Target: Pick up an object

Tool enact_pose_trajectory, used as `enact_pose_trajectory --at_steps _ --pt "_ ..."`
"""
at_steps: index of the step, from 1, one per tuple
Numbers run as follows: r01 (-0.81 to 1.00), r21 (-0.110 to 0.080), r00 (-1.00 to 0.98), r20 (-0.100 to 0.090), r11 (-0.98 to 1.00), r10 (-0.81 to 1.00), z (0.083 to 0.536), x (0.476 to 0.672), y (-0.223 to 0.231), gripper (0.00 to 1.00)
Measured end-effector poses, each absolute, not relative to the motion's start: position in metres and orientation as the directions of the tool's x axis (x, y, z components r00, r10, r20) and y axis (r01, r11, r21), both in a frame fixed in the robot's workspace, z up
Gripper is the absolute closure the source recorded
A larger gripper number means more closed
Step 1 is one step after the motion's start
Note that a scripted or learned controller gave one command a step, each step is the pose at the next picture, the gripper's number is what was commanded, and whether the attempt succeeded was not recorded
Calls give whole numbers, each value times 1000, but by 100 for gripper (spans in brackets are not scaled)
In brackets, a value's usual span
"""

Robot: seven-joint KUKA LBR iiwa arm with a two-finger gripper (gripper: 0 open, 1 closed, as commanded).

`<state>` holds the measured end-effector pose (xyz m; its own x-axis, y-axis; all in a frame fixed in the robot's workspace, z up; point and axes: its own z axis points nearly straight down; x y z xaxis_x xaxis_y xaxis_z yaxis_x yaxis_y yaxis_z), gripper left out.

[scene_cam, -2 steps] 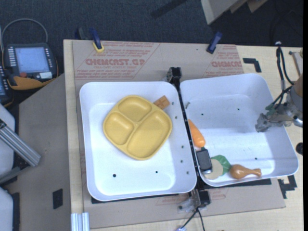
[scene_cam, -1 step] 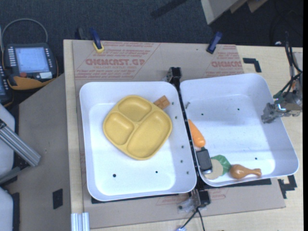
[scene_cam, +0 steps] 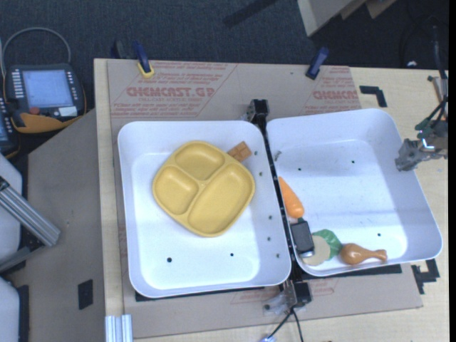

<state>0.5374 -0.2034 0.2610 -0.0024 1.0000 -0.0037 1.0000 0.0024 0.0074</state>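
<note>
Carrot (scene_cam: 291, 198), smooth and orange, lies in the right bin (scene_cam: 370, 130) against the wall it shares with the left bin (scene_cam: 135, 212), with a black block (scene_cam: 302, 236), green disc (scene_cam: 327, 239) and brown drumstick (scene_cam: 362, 253) nearer the camera. "CHEMCAST GP" is printed in red on the table (scene_cam: 171, 90) sheet. The hand (scene_cam: 419, 148) sits at the right bin's far-right rim; its opening cannot be told. A yellow three-section plate (scene_cam: 204, 187) fills the left bin.

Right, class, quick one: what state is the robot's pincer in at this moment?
Pincer: at the right bin's far right edge; open or closed cannot be told.
</note>
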Motion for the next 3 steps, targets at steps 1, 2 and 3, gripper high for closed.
enact_pose_trajectory --at_steps 1,2,3 --pt "1000 0 -5 2 5 1000 267 536 -153 100" --pt "1000 -1 -2 2 2 1000 266 526 -108 100" --pt "1000 -3 -5 2 5 1000 249 525 -57 100"
